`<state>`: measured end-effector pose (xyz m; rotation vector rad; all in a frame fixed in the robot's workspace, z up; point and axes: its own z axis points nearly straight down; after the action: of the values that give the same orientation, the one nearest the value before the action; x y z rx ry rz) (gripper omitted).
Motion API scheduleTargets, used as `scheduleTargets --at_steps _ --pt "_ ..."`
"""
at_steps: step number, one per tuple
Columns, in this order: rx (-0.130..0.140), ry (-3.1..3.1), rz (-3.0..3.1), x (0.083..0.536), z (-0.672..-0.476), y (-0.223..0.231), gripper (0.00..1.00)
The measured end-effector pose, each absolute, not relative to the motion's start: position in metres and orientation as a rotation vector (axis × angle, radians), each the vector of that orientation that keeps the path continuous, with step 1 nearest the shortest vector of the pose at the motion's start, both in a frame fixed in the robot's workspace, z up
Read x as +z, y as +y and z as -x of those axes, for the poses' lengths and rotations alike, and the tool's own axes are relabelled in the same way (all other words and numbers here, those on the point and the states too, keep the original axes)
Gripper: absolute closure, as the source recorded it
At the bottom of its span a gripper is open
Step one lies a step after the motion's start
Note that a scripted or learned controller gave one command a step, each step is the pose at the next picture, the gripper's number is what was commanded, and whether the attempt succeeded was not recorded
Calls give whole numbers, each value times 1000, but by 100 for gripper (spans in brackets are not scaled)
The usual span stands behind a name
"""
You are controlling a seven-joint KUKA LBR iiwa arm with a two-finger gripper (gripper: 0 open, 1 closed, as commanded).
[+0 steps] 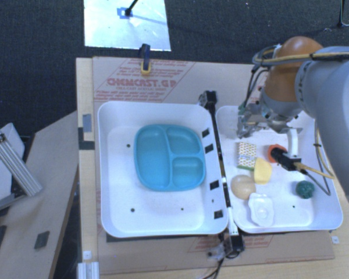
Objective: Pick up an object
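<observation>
On the table [87, 173] two shallow white bins sit side by side; the left bin [113, 173] carries a blue divided tray [168, 157] lying flat near its middle, while the right bin [323, 211] holds a loose cluster of small things. Over the far part of the right bin hangs the end effector [248, 127], reaching in from the right below the grey arm [328, 86] with its orange band [291, 68]; how far it stands open I cannot tell, and nothing can be made out in its grasp. Just near of it lies a pale checkered block [246, 153], touching a yellow wedge [262, 171] on its near right; an orange piece [274, 151] sits to the right of the block, partly behind a black part of the arm's gear. Nearer still rests a tan rounded lump [242, 186], and beside it — toward the near rim — a white object [260, 208]; a dark green ball [305, 189] lies well apart to the right. Beyond the bins, a yellow and black clamp [145, 60] grips the far edge of the cardboard sheet [163, 81].
</observation>
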<state>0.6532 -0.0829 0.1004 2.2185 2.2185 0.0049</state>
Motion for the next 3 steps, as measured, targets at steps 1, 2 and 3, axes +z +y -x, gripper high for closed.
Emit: scheduleTargets --at_steps 1,2,3 --pt "7 2217 -2219 159 -646 -85 100" --pt "9 2223 -2211 221 -647 -78 100" --pt "8 2223 -2212 272 -649 -78 100"
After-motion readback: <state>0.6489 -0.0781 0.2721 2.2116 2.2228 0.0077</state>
